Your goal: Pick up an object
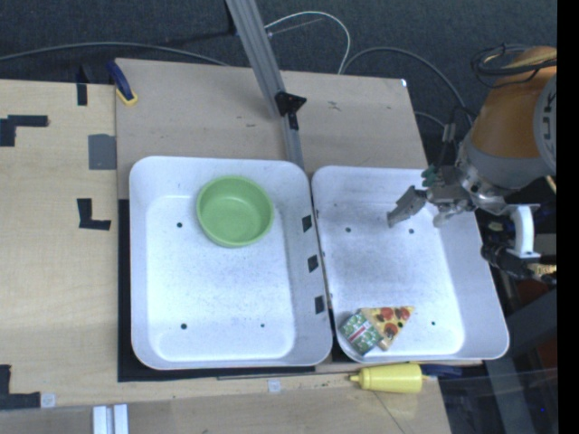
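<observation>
Colourful packet (375, 325) lies long axis slanted in the right bin's (452, 269) near-left corner; hand (412, 208) empty, fingers spread; yellow bottle (391, 378) beside.

Open floor around green bowl (235, 211)

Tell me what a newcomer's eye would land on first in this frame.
Likely the round green plastic bowl, alone in the upper part of the left white bin. Next, the grey arm's gripper over the right white bin, and the colourful printed packet in that bin's near left corner.
</observation>
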You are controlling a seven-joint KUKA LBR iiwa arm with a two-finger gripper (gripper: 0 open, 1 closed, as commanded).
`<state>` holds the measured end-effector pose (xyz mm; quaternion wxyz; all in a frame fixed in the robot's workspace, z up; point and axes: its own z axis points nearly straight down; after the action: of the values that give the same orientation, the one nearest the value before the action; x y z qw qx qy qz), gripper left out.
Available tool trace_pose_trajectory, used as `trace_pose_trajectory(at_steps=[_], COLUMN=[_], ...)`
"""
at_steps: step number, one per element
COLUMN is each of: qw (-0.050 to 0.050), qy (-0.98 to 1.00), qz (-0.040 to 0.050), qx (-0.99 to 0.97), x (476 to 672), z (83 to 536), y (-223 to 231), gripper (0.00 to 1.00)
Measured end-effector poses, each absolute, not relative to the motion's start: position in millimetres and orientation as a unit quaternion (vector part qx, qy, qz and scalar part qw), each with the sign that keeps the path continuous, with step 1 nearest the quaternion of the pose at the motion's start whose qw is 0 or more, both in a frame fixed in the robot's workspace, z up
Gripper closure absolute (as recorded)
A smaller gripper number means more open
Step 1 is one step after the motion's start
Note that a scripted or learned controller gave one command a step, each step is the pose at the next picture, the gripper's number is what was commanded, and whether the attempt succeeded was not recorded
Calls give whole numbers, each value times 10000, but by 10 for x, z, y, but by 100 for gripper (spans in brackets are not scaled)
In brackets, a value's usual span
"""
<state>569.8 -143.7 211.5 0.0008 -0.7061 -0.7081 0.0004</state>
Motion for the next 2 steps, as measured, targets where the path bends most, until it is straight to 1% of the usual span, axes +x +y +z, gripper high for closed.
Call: trace_pose_trajectory(at_steps=[1, 2], qw=[7, 29], qy=[-7079, -7072], qz=[2, 26], qx=[-7063, -7070], x=[5698, 5617], z=[2115, 1556], y=[-1437, -1510], gripper=[0, 0])
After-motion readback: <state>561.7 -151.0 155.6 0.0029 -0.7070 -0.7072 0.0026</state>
